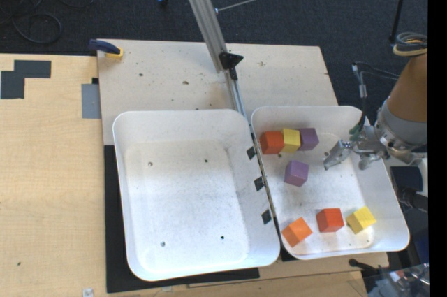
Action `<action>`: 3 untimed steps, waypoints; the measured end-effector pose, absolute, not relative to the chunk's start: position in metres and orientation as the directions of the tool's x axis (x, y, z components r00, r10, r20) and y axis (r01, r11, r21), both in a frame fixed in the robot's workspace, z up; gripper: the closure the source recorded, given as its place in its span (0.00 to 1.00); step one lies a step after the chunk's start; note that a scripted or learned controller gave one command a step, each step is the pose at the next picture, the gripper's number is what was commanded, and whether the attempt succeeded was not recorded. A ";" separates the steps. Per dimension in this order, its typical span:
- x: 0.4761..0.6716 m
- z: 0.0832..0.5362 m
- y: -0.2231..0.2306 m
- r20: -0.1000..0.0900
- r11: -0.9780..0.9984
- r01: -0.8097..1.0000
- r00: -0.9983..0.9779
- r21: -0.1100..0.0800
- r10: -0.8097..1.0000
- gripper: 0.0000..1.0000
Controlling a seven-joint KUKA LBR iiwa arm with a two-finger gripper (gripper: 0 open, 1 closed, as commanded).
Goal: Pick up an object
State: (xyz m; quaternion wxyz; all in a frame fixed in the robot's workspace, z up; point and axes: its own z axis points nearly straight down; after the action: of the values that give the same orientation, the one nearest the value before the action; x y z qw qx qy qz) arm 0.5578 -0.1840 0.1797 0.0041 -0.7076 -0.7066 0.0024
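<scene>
The right bin (316, 109) holds several small cubes. A red-orange cube (272, 142), a yellow cube (291, 139) and a purple cube (308, 138) stand in a row near its far left. A second purple cube (296, 172) lies in the middle. Along the near wall sit an orange cube (297, 230), a red cube (330, 220) and another yellow cube (360, 220). My gripper (348, 158) hangs over the right part of this bin, open, with nothing between its fingers. It is right of the two purple cubes and apart from them.
The left bin (120, 129) stands beside the right one, with black clips (258, 183) along the shared wall. A slanted metal pole (207, 17) rises from the bench behind the bins. The arm (412, 103) enters from the right.
</scene>
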 end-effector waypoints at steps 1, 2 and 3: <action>0.549 0.127 -0.175 0.003 -0.002 1.000 0.002 -0.009 1.000 0.00; 0.550 0.091 -0.175 0.001 -0.004 1.000 0.004 -0.001 1.000 0.00; 0.550 0.102 -0.176 0.002 -0.012 1.000 0.012 -0.002 1.000 1.00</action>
State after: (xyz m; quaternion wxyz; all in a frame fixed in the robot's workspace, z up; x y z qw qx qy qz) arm 0.5495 -0.1760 0.1019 0.0015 -0.7114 -0.7028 -0.0002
